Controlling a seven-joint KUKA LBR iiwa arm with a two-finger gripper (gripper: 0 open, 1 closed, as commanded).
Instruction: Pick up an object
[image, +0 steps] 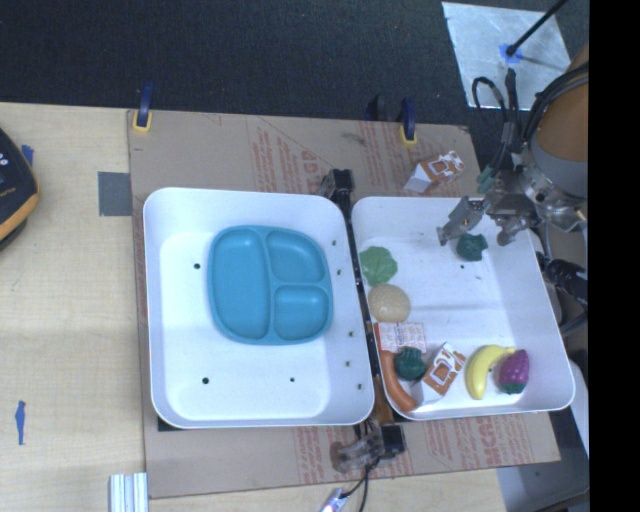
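Note:
My gripper (482, 231) hangs over the far right part of the right bin (520, 300), its two grey fingers (452, 228) spread open. A small dark green object (472, 246) lies on the bin floor just below and between them; I cannot tell whether the fingers touch it. Along the bin's left and near sides lie a green leafy piece (378, 264), a beige ball (389, 302), a red-and-white packet (400, 335), a dark green vegetable (409, 363), an orange sausage-like piece (395, 387), a small packet (443, 370), a banana (481, 371) and a magenta fruit (513, 370).
The left bin (180, 380) holds a blue divided plate (270, 282). A small packet (435, 170) lies on the cardboard beyond the right bin. Cables and the arm's body crowd the far right. The right bin's middle floor is bare.

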